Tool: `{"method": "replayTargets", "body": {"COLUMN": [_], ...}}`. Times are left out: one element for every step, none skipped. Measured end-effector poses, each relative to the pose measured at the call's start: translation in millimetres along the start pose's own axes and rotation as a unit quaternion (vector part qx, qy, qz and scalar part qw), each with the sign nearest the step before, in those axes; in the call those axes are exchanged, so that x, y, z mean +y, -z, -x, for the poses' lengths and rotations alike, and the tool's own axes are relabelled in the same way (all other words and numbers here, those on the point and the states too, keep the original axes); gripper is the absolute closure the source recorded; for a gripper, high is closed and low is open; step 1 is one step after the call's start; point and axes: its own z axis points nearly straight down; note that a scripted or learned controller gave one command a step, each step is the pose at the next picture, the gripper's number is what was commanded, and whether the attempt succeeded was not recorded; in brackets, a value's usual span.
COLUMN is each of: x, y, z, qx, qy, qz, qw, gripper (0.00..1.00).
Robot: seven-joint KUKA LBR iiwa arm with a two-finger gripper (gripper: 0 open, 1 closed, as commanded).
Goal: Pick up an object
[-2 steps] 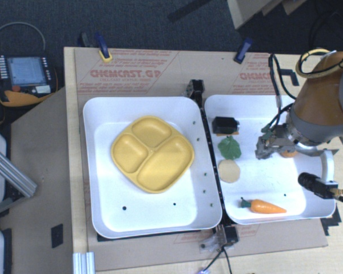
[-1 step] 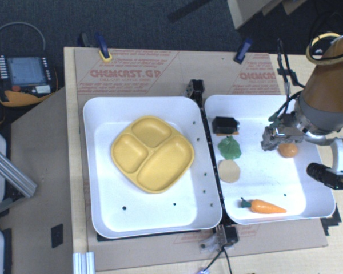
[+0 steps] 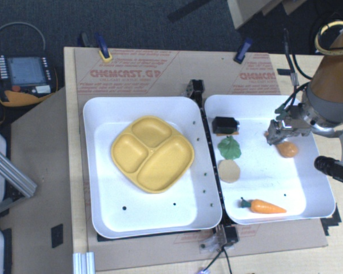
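In the right bin (image 3: pixel 308 210) lie a black block (image 3: pixel 224 124), a green leafy piece (image 3: pixel 229 148), a beige round piece (image 3: pixel 228 171), an orange carrot (image 3: pixel 266 206) near the front, and a small orange-brown lump (image 3: pixel 287 149). My gripper (image 3: pixel 281 131) hangs over the right side of that bin, right above and just left of the orange-brown lump. Nothing shows between its fingers.
The left bin (image 3: pixel 103 210) holds a yellow divided plate (image 3: pixel 152 153). A black clip (image 3: pixel 195 88) sits at the top of the seam between the bins. The arm's grey body (image 3: pixel 331 90) covers the right bin's far right corner.
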Motion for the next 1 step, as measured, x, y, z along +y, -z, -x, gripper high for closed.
{"method": "replayTargets", "body": {"x": [-12.1], "y": [-7.2], "z": [-59.1], "qx": [0.003], "qy": [0.002], "qz": [-0.005], "qw": [1.0], "gripper": [1.0]}}
